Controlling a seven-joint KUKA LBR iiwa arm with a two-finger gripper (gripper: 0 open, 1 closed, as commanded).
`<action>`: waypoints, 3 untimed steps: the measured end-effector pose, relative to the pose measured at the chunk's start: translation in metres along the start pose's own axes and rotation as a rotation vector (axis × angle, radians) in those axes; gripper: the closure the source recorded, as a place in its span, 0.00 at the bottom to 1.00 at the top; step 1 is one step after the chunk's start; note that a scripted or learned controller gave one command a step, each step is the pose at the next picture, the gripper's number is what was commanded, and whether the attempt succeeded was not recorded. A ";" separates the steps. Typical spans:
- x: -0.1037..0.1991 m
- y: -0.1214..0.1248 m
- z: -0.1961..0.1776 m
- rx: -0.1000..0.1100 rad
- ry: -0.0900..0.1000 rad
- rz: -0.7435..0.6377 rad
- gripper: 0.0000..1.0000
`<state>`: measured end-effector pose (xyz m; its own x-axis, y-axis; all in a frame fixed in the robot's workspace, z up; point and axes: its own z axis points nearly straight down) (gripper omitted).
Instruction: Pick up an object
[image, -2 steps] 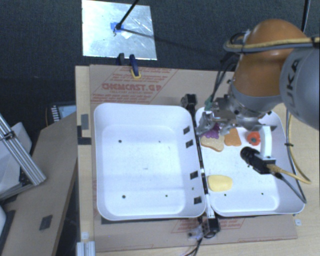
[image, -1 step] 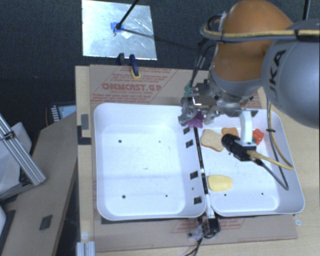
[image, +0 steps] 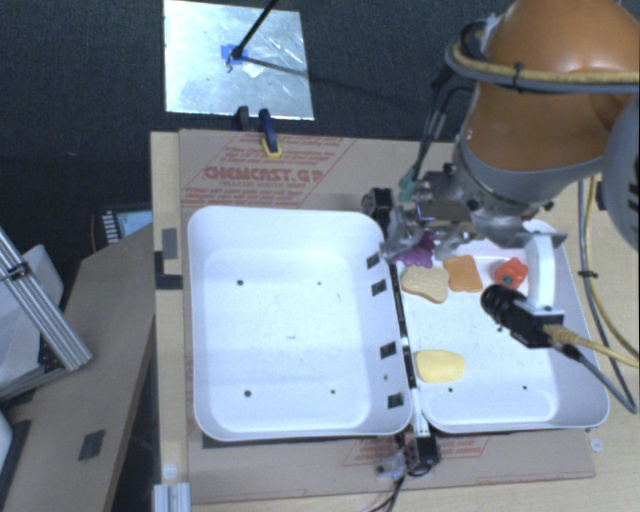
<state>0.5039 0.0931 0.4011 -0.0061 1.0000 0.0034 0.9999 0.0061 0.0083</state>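
A purple object (image: 418, 252) lay at the far left corner of the right bin (image: 575, 400), right under the claw (image: 410, 235), with a tan bread-like piece (image: 425, 285), an orange piece (image: 463, 273) and a red-orange piece (image: 510, 271) just beside it and a yellow piece (image: 439, 366) nearer the front edge. The arm looked to be at the reaching step, poised over that far-corner cluster; how far the claw stood apart, or whether it had anything, could not be told. The next move would call for settling squarely on one piece, clear of the bin wall and the neighbours.
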 end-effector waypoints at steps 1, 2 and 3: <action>0.041 -0.016 -0.139 -0.010 0.004 -0.002 1.00; 0.010 -0.008 0.033 0.021 -0.008 0.009 1.00; 0.033 -0.016 -0.107 -0.009 0.003 -0.001 1.00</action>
<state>0.4868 0.1260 0.5076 -0.0066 1.0000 0.0061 0.9998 0.0065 0.0173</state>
